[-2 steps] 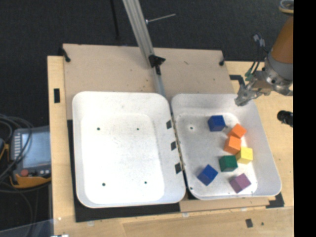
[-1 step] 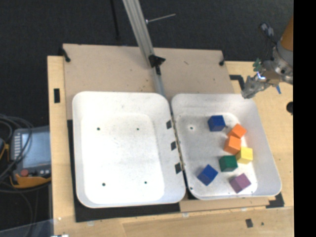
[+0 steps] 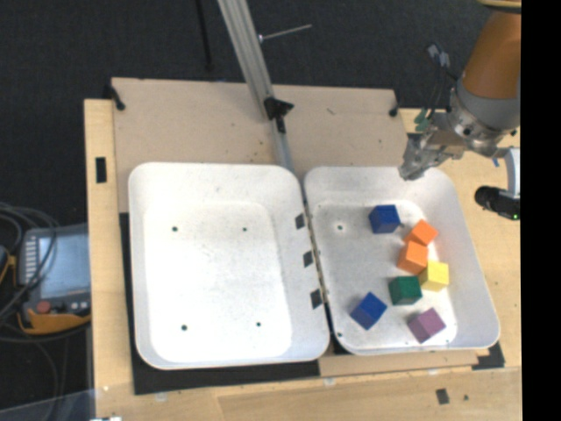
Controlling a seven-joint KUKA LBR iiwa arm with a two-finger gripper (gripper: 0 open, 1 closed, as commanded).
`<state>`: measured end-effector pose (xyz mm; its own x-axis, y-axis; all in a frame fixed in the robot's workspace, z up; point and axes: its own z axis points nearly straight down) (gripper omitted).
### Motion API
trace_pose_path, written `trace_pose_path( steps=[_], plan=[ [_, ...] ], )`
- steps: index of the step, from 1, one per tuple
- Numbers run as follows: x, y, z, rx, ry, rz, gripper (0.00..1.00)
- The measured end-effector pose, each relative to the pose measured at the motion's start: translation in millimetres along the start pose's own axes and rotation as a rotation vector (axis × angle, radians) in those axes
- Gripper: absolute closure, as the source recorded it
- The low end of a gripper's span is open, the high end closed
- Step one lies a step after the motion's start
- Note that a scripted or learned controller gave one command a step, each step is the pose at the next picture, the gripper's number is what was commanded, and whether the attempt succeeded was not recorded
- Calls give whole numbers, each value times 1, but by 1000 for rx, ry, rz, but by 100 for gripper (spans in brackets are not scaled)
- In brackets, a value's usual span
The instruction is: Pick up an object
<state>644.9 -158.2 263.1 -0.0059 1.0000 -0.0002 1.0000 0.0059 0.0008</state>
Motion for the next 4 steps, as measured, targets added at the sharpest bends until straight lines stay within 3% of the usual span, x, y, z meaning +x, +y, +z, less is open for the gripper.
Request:
trace_pose_path(
  steps=[4],
  plan=[
    [200, -55, -17, 1, 2, -2, 100]
  ],
)
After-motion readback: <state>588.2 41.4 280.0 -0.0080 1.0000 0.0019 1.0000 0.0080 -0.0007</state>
